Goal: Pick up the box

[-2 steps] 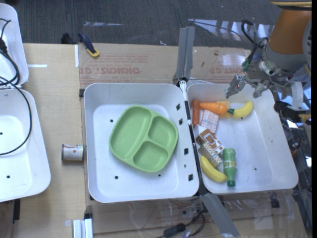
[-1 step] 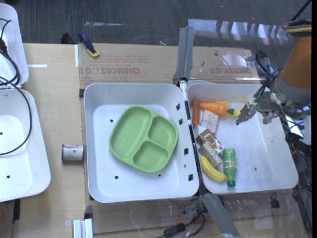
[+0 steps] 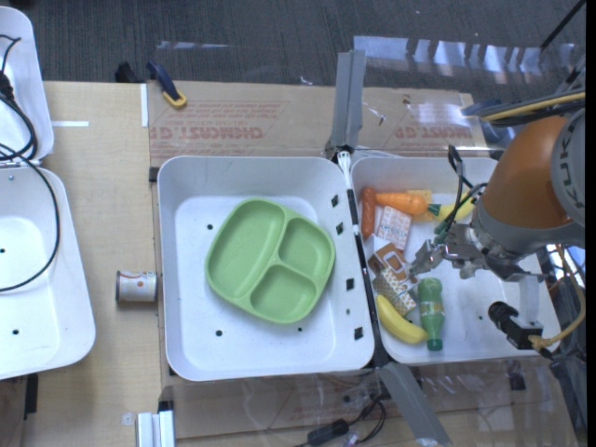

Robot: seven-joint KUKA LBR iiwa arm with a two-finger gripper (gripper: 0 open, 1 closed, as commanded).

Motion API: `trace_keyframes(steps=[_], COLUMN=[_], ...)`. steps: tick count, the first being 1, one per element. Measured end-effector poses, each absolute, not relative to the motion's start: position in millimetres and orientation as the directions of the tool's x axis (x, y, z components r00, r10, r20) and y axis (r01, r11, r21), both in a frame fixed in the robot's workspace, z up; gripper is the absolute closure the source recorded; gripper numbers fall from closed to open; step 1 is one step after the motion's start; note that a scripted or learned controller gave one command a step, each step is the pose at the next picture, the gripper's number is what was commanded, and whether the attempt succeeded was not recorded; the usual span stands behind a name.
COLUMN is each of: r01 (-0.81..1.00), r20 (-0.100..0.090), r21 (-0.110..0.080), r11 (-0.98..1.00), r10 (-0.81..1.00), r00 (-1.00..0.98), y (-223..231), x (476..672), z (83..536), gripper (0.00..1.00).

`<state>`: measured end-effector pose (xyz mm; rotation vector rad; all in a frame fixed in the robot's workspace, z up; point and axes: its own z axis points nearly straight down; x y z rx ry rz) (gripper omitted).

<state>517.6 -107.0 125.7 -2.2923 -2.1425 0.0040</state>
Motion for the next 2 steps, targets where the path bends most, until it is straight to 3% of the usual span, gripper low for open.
trace_keyframes(steps=[1,2], r01=[0.962,0.941], r20=[0.000,0.000], r21=[0.027,-0.004], r11=[-0.273,-0.338], r10=[0.962,0.941], r00=[0.273,0.338], y=[-104.2,-187.2], x=[538.4,490.5], z=[104.9,89.3], gripper=[0.00,0.00])
